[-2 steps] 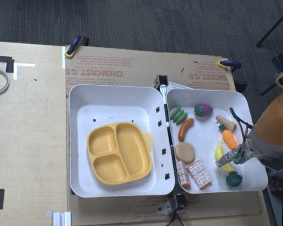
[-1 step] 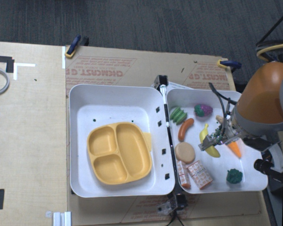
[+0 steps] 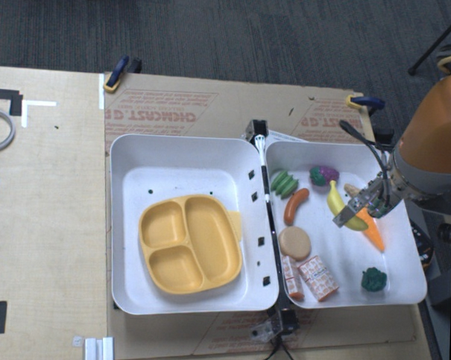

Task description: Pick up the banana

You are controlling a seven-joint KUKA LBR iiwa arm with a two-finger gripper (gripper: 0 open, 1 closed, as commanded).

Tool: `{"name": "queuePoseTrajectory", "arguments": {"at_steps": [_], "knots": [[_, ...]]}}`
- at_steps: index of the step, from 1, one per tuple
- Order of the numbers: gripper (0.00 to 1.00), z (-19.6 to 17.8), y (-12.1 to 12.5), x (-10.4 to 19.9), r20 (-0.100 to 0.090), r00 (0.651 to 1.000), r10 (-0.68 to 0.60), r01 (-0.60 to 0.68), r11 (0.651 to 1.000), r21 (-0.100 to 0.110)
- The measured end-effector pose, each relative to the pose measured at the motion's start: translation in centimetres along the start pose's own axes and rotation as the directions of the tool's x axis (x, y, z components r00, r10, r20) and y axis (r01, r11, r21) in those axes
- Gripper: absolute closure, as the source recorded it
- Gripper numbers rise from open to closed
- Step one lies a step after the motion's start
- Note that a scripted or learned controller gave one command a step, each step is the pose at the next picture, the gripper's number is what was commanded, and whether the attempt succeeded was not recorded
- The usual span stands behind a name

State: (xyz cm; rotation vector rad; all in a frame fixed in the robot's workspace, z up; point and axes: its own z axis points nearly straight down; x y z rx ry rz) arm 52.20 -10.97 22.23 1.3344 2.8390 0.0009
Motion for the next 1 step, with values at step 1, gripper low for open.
{"name": "queuePoseTrajectory", "arguments": {"at_steps": [1], "knots": [[0.0,0.09,-0.01,0.02,-0.001,1.0,0.0,0.0,1.0,0.001]]}}
